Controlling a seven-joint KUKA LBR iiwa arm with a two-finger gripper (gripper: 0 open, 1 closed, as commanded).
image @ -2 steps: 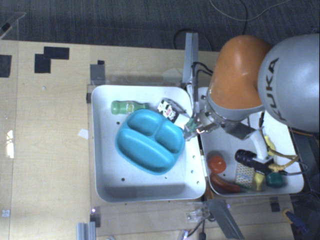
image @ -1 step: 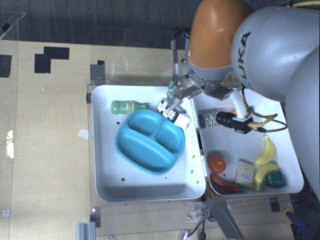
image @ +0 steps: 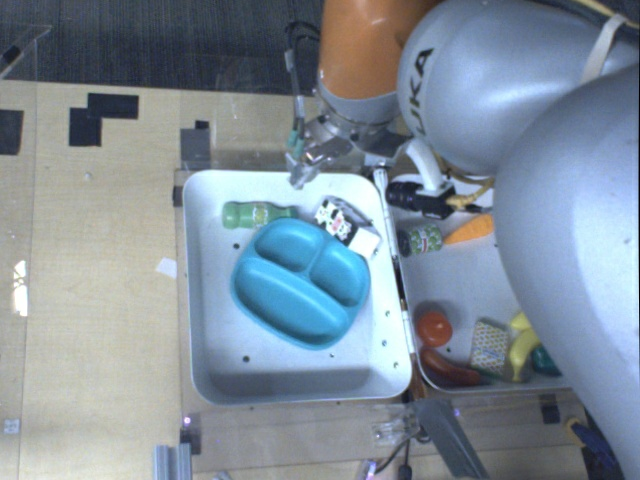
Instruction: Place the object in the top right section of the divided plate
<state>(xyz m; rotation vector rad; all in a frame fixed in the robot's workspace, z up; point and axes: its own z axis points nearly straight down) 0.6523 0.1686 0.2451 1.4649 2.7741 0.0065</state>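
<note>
Plate [image: 300, 283] unobstructed; arm [image: 520, 98] hides right bin [image: 440, 373].

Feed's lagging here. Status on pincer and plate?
Pincer over left bin's far rim, nothing between fingers. Blue divided plate bare. Green bottle and black-white packet beside it.

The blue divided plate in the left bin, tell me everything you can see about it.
The divided plate is glossy blue, plastic by its look, with rounded corners. Raised ridges split it into one long section and two smaller ones, all bare. It lies flat, turned at an angle, on the floor of the left white bin. A green bottle lies just beyond its upper edge, and a small black-and-white packet sits at its upper right corner, seemingly touching the rim.
</note>
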